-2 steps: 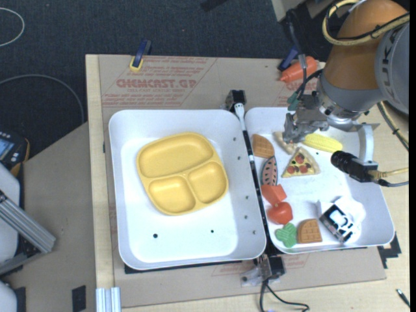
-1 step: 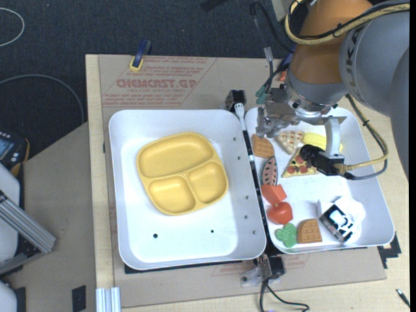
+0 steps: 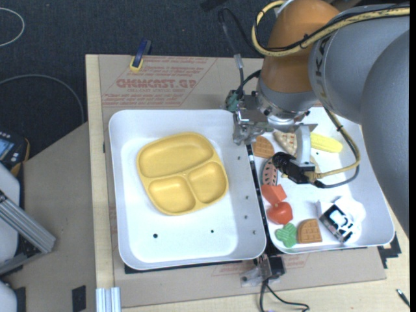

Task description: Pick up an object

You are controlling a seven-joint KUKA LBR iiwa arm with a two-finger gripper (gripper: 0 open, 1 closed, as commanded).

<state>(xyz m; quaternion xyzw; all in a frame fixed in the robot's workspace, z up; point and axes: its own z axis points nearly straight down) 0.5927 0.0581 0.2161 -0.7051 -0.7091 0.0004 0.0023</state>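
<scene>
Gripper (image 3: 270, 127) hangs over right bin's (image 3: 374, 229) far-left corner, cookie (image 3: 262, 147) just below-left of it; can't tell its state w/ wrist in the way.

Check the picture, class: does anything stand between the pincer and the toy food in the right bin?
Nothing visible does. The pincer hangs directly over the toy food at the right bin's left side, beside a brown piece.
</scene>
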